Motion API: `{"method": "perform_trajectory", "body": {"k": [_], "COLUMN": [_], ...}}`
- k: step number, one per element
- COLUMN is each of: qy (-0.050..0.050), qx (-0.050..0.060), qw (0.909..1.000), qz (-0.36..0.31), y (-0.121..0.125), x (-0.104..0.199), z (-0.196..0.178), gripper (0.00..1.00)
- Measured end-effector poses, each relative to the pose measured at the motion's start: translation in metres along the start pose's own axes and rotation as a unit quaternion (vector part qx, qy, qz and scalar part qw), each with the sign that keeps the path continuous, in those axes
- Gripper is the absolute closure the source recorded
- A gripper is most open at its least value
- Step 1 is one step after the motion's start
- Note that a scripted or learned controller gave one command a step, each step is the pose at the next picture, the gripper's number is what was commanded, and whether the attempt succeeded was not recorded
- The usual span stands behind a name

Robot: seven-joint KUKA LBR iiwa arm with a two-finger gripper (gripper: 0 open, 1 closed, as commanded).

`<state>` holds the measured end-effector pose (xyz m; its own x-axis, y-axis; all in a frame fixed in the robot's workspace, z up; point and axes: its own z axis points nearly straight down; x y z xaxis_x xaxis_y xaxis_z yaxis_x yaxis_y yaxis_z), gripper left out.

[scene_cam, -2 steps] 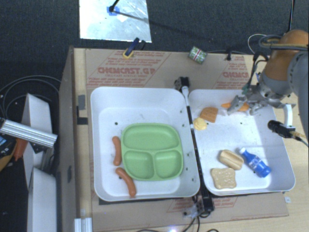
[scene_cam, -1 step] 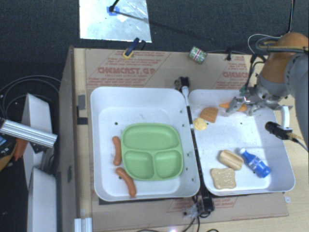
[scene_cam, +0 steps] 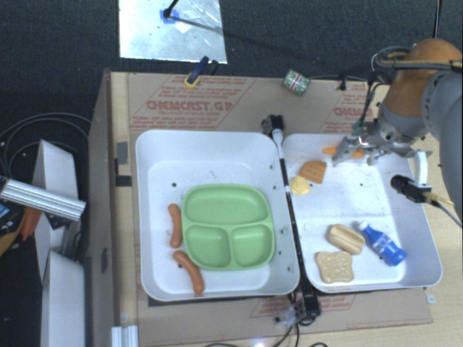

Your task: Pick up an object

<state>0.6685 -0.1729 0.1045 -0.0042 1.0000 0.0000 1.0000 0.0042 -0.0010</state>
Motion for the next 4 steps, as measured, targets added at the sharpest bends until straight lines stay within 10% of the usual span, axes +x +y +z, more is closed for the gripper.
{"method": "perform_trajectory", "body": {"k": [2, 4], "qy": [-0.005, -0.004], "qx": [0.001, 0.002], "qw": [1.0000, 1.0000], "qz": [0.004, 0.004], "y": [0.001, 0.001], "x": [0.079, 0.080], "z": [0.014, 0.015], "gripper": [0.00, 0.00]}}
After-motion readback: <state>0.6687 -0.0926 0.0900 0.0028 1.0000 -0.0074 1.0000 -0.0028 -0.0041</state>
